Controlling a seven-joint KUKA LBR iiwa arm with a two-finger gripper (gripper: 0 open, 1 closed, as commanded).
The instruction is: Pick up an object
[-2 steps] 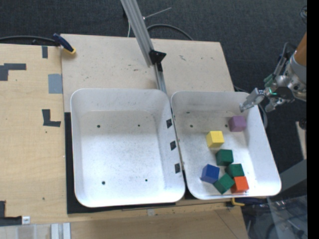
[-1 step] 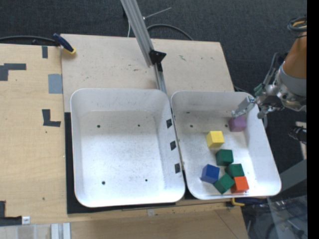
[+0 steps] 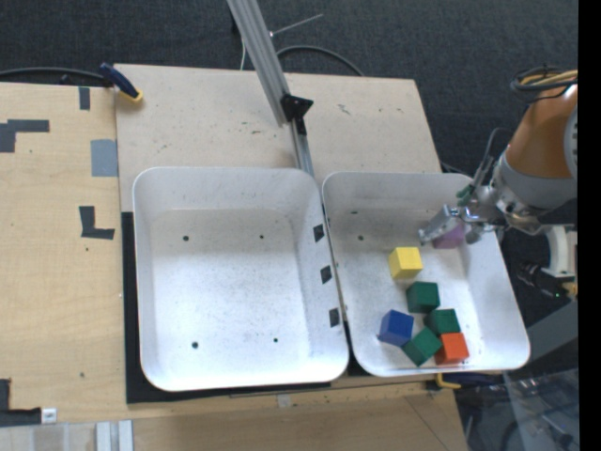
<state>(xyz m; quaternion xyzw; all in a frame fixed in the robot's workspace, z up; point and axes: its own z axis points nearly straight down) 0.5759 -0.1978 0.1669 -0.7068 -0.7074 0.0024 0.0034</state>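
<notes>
My gripper (image 3: pixel 454 229) reaches in from the right over the far right part of the right bin (image 3: pixel 376 191). A small purple block (image 3: pixel 453 238) shows between its fingers, and the gripper is shut on it. Loose in the same bin lie a yellow block (image 3: pixel 406 261), a green block (image 3: pixel 423 296) below it, a blue block (image 3: pixel 395 327), two more green blocks (image 3: pixel 423 346) (image 3: pixel 444 321) and an orange block (image 3: pixel 454 348) near the front right corner.
The left bin (image 3: pixel 150 252) stands beside the right one, their walls touching in the middle. A slanted metal pole (image 3: pixel 263 50) crosses the bench behind the bins. Cables lie at the right beside the arm (image 3: pixel 545 148).
</notes>
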